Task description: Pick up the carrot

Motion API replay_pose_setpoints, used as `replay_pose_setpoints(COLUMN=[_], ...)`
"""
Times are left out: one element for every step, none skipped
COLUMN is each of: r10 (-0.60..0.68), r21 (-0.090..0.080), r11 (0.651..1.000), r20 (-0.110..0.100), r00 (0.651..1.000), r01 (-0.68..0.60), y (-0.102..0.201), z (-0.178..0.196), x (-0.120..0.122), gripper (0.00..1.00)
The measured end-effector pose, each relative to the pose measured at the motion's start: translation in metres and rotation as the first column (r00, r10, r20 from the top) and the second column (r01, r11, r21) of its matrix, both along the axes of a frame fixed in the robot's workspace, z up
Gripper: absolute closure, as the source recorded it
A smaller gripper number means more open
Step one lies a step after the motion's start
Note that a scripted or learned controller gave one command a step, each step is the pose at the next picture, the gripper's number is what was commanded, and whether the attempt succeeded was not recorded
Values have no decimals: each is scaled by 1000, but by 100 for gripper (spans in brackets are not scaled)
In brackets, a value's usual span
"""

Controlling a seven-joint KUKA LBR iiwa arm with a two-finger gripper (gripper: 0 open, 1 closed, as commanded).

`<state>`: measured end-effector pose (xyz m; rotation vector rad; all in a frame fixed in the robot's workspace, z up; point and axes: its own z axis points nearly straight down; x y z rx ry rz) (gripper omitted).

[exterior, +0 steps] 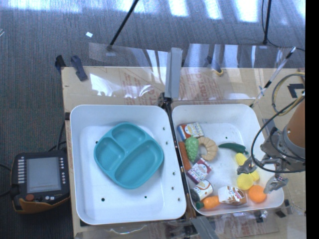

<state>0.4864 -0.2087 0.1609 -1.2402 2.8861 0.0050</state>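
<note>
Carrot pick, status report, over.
Claw open, holding nothing, over right bin's right side above the yellow toy. Carrot untouched against the left wall, beside the green toy.

The divided plate (128,155) lies in the middle of the left bin (79,183). In the right bin (224,111), the carrot (184,157) lies along the left wall; the gripper (260,175) hangs over the bin's near right corner.

This is a robot laboratory: a plywood bench (119,86) carries two white bins (79,133), a teach pendant (40,176) lies on grey carpet left of the bench, and tripod legs (124,19) stand behind the bench.
</note>
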Motion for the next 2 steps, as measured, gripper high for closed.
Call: replay_pose_setpoints(r10=[254,447], r21=[1,-7], r11=[967,894], r20=[0,3], r00=[967,894], r01=[-254,-447], y=[10,-2], z=[0,-32], x=[-4,-7], gripper=[0,0])
